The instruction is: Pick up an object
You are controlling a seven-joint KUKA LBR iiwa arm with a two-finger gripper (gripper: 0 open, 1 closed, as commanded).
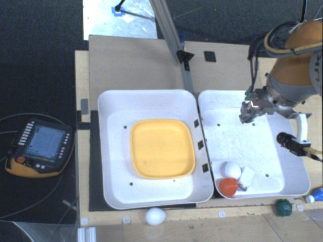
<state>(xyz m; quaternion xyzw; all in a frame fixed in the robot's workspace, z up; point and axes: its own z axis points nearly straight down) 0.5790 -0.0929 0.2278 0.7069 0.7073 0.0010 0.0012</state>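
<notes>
Objects you could pick, an orange ball (pixel 228 186) and a white ball (pixel 232 169), sit at the right bin's (pixel 292 185) lower edge; your tool (pixel 248 112) hovers upper right, grip unreadable.

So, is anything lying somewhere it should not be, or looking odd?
Yes. A white egg-shaped object lies outside the bins, on the bench just below the left bin. A dark green ball also sits outside, past the right bin's lower right corner. The yellow plate lies flat, nothing spilled.
</notes>
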